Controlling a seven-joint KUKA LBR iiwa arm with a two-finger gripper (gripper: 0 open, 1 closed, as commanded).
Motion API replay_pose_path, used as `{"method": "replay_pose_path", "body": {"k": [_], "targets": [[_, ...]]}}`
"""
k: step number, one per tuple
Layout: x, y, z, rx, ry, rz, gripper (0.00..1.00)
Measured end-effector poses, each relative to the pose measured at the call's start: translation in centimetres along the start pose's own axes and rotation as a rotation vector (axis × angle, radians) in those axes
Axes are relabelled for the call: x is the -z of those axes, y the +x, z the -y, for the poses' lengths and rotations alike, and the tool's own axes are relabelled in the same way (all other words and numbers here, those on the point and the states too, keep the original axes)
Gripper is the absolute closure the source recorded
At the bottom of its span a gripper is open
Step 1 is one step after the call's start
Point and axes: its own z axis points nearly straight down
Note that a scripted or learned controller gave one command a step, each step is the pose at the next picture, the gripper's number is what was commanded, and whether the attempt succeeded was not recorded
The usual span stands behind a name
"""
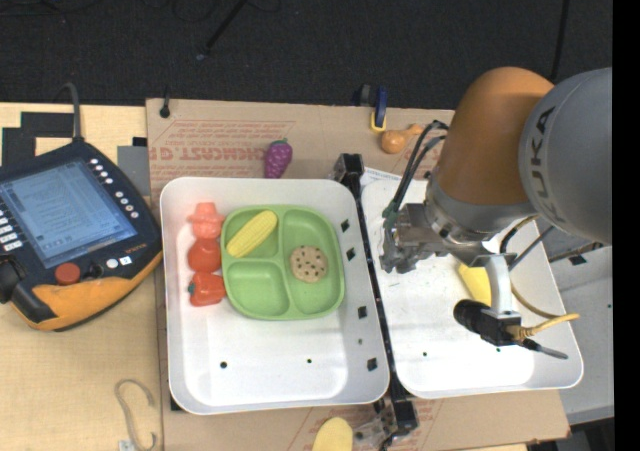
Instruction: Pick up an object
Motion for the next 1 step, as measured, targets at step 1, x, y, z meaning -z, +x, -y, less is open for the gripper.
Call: {"method": "replay_pose_path", "body": {"k": [1], "targets": [[-1.3,-0.49,-0.51,0.0,0.001,0.001,1.0]]}}
